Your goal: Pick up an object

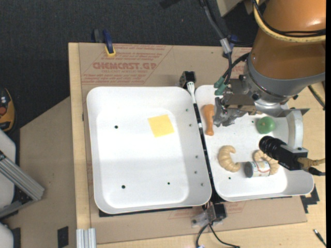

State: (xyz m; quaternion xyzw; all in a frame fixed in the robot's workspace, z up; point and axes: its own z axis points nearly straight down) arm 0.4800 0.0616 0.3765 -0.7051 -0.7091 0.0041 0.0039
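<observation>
Right bin (pixel 289 187): carrot (pixel 208 119) lies lengthwise, near-to-far.

The bench (pixel 129 61) is a brown board printed with red lettering. Two shallow white bins lie directly on it, touching: the right bin (pixel 248 187) beneath the gripper (pixel 223 119), the left bin (pixel 103 154) beside it.

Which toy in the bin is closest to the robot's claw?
The orange carrot-like toy. It lies just left of the gripper, by the right bin's left wall. The green toy and croissant sit farther away.
</observation>
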